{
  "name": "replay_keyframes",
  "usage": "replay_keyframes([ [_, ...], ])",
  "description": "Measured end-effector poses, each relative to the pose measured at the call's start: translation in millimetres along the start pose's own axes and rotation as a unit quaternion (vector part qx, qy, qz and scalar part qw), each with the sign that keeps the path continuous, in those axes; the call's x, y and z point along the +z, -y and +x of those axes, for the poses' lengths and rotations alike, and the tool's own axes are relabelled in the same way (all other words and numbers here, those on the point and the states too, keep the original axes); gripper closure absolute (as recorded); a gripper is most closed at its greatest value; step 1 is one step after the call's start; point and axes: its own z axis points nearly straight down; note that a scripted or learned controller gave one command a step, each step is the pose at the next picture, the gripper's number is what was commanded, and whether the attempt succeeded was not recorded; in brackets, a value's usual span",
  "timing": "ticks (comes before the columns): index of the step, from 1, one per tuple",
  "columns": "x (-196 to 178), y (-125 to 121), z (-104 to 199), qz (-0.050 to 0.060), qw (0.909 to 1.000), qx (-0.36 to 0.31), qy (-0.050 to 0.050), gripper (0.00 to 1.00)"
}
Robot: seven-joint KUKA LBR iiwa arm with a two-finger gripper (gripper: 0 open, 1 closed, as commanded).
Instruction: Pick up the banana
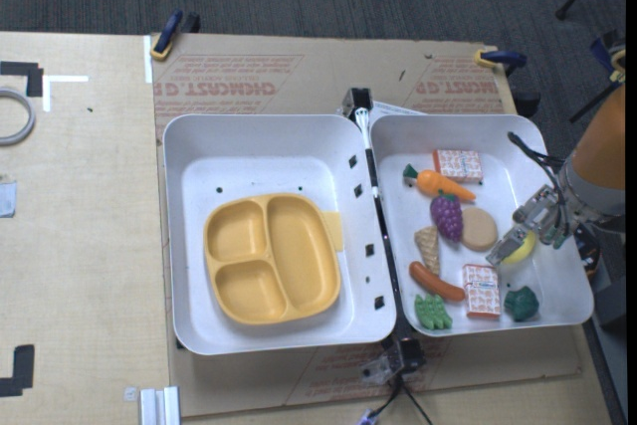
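Observation:
The yellow banana [521, 252] lies in the right bin [557, 314] near its right wall, partly covered by the gripper. My gripper [518, 234] reaches in from the right and hangs low right over the banana. It looks open: its fingers [526, 213] stand apart, and the nearer one crosses the banana's upper side. The banana rests on the bin floor, and only its lower, right part shows.
The right bin also holds a round tan biscuit [480, 229], purple grapes [447, 217], a carrot [445, 183], two small cartons [482, 291], a sausage [437, 282], green pieces [521, 303] and a cone [427, 244]. A yellow divided plate [271, 257] sits in the left bin [189, 214].

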Motion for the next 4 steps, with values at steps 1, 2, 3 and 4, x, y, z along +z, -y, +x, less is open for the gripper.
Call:
replay_keyframes([
  [1,-9,-6,4,-0.004,1.0,-0.002,-0.006,1.0],
  [2,-89,-50,-2,0.0,0.9999,0.012,0.001,1.0],
  [3,-38,-75,31,0.0,0.9948,-0.102,0.0,1.0],
  [4,-15,-64,4,0.0,0.9641,-0.266,0.001,1.0],
])
